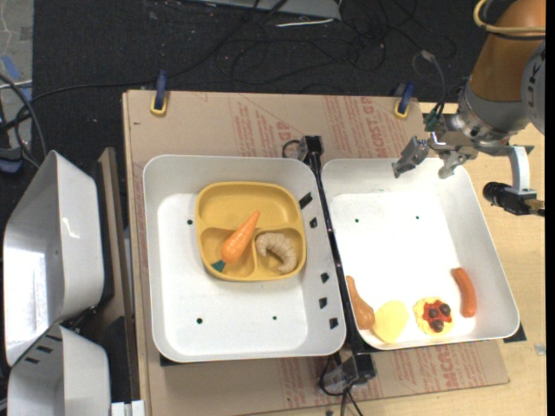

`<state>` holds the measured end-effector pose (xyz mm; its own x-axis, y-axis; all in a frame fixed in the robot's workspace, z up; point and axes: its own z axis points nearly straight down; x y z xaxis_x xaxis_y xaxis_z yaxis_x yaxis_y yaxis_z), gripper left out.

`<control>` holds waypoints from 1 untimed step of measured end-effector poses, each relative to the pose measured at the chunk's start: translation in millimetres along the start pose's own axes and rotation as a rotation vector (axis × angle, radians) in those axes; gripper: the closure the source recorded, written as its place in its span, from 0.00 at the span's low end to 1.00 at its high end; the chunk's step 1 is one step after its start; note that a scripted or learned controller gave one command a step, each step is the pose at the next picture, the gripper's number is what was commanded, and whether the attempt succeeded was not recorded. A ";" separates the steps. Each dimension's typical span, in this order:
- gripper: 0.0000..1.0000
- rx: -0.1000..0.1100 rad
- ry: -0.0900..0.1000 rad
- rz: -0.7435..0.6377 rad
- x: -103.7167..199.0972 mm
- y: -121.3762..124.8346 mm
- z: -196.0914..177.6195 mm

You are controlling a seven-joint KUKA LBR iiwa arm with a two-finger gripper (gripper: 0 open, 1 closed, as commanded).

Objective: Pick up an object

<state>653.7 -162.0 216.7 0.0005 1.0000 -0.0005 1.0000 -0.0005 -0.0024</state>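
In the left white bin (173,319) a yellow divided plastic plate (251,230) holds a toy carrot (240,237), the right white bin (408,241) holds an orange toy sausage (466,291), and above its far edge the empty gripper (431,159) hangs open, so nothing looks picked yet.

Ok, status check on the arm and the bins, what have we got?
Gripper open, nothing between fingers, above right bin's far edge. Sausage, lemon at near edge, untouched. Carrot on yellow plate, left bin. Nothing in the way.

Bright, even overhead light — soft shadows, slightly grainy.
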 end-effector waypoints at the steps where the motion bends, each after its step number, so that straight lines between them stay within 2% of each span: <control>1: 0.00 0.001 0.000 0.002 -9.3 -1.8 57.4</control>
<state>651.7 -171.3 159.3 0.0022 1.0000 -0.0001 1.0000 -0.0022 -0.0039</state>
